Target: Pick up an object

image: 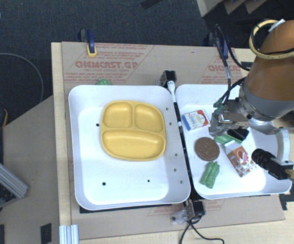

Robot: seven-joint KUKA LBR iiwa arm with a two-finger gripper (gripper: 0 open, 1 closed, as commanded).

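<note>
Arm — bent low over right bin; gripper above green packet, grip state cannot be told — brown disc beside.

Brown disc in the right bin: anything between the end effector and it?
Nothing visible. The end effector sits low over the right bin, just up and right of the brown disc. Bare bin floor lies between them. A green item lies right beside the end effector, off that line.

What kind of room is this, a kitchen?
Probably a robot lab, not a kitchen: a robot arm reaches over two white bins on a cardboard-covered bench, with cables trailing around.
</note>
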